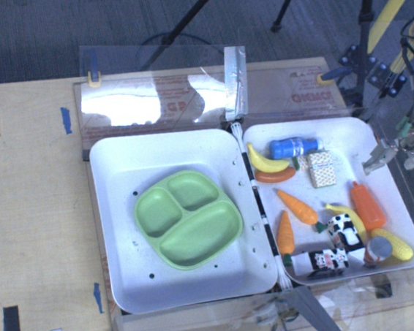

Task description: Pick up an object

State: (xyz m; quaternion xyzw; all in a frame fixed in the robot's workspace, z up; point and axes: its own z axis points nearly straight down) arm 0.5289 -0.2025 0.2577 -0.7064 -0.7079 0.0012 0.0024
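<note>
You have two white bins side by side on the tabletop. The left bin [112, 171] holds a green divided plate [188, 218], lying flat near its middle, with nothing on it. The right bin [350, 130] carries everything worth picking, so your target has to come from there.

Along that bin's far edge, a yellow banana [269, 163] curves over an orange piece, and a blue bottle [292, 147] lies just beside it. A small pale box [322, 169] sits next to those. Toward the middle, two carrots [297, 207] lie apart from each other, one against the wall shared with the left bin. At the near edge, things crowd: a black-and-white cow toy [343, 229], a tall orange piece [368, 206], a can and a yellow piece touching in the near right corner, and a dark carton along the near wall.

The hand [384, 153] sits at the right bin's right edge, up above the contents, with nothing between its fingers; whether it is open or closed, I cannot tell.

My judgement: the box or the blue bottle would be the easier choice, since each has open floor around it, whereas the near cluster leaves little room for fingers.
</note>
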